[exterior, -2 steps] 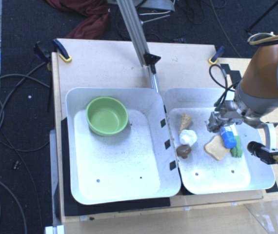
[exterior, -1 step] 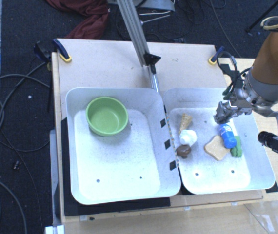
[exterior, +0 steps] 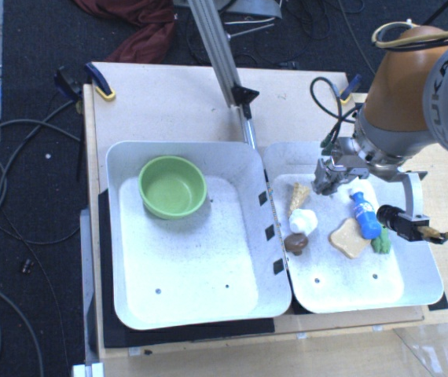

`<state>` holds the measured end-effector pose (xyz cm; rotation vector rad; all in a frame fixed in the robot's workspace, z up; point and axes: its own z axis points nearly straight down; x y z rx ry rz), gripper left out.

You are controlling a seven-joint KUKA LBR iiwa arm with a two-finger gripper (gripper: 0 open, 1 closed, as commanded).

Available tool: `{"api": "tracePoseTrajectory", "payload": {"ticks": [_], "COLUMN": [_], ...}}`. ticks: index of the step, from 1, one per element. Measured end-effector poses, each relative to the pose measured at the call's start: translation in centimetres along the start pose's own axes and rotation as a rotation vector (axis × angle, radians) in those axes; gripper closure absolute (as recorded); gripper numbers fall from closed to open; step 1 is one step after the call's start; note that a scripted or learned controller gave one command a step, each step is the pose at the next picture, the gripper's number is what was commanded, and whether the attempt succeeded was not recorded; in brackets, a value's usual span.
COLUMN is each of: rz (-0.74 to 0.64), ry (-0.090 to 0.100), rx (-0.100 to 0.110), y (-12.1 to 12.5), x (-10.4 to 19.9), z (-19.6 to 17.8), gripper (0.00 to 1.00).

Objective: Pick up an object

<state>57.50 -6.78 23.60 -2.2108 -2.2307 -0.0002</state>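
The right bin [exterior: 350, 289] holds an ice-cream cone toy [exterior: 296, 195], a white ball-like piece [exterior: 303, 221], a small brown piece [exterior: 295, 243], a toast-shaped slice [exterior: 348, 240], a blue bottle [exterior: 365, 215] and a green bit [exterior: 382, 244]. My gripper [exterior: 328, 181] hangs over the bin's upper part, between the cone and the blue bottle. It is dark and seen from above. Nothing shows between its fingers.
A green bowl [exterior: 172, 185] sits at the upper left of the left bin [exterior: 185, 281]. A slanted metal pole [exterior: 218, 42] rises from the back of the bench. Cables loop near the wrist, and a black bracket [exterior: 401, 218] sticks out over the right bin.
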Motion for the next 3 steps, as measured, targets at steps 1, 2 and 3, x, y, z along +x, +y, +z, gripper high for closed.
{"api": "tracePoseTrajectory", "payload": {"ticks": [1,2,3], "rz": [-0.001,-0.001,0.001], "ry": [0.0,0.001,0.0], "rx": [-0.001,-0.001,-0.002], "y": [2.6,4.3,6.4], "x": [5.8,11.8,16.0], "z": [0.6,1.2,1.0], "gripper": [1.0,1.0,1.0]}}
